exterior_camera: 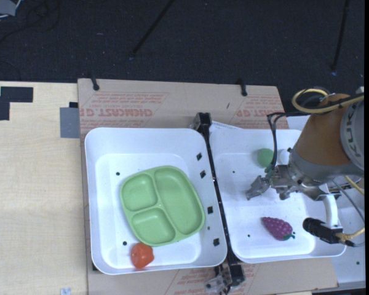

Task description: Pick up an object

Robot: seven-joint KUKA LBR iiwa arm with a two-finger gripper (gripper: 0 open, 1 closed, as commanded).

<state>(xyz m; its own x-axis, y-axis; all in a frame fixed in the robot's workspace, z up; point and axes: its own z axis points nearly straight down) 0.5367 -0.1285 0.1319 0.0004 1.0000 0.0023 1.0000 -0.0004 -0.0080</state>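
Two shallow white bins sit side by side on the table (31,183), resting on a sheet of printed cardboard (172,106). The left bin (101,165) holds two things: one green divided plate (162,205) with three compartments, lying flat near the middle, and one small red-orange object (141,255) just beside the plate's near-left edge, close to the bin's front wall. The right bin (246,238) also holds two things: one purple bunch of toy grapes (277,227) lying on the floor toward the front, and one small green object (264,157) near the back wall, partly hidden by the arm. The arm (326,137) reaches in over the right bin, and its gripper (258,188) hangs above the bin floor between the green object and the grapes, touching neither as far as can be seen. Whether the jaws are spread or pressed together cannot be told from this angle.
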